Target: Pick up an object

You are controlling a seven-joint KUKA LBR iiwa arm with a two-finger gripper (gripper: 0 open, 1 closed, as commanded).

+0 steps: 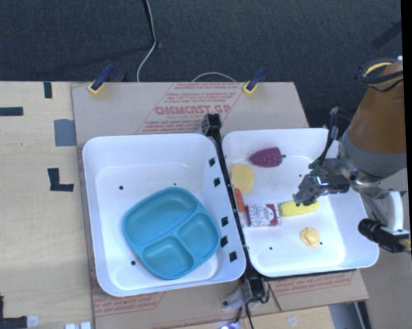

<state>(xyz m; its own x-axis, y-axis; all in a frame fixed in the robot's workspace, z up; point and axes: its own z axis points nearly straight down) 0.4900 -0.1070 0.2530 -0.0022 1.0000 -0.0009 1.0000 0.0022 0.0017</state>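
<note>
- Wooden bench (32, 236) under a cardboard sheet (190, 106), dark carpet (64, 30) behind, two white bins side by side on the cardboard
- Nearest the camera, in the right bin (333, 260): small yellow lump (309, 237) lying alone by the front wall, well clear of everything else
- Just behind it, long yellow piece (298, 207) lying flat with its long axis roughly left to right across the bin, right end tucked under the gripper (308, 192)
- Gripper poised directly over that right end, touching or very nearly so; open or closed impossible to tell from this angle, nothing visibly lifted
- Likely target the long yellow piece: sits straight below the tool, extends away toward the divider, so a grasp across its short width looks the natural approach
- Beside it to the left, touching or nearly touching: red-and-white packet (262, 214), a crowding risk if the piece slides that way
- Further left against the divider: thin orange stick (239, 201), and behind it a pale yellow rounded item (242, 176)
- Toward the far wall: dark magenta fruit-like item (266, 157), well apart from the gripper
- Left bin (97, 158) holding a blue compartment tray (171, 231), not in play
- Far edge: two yellow-and-blue clamps (101, 78) pinning the cardboard, white cable (149, 54) trailing off over the carpet
</note>
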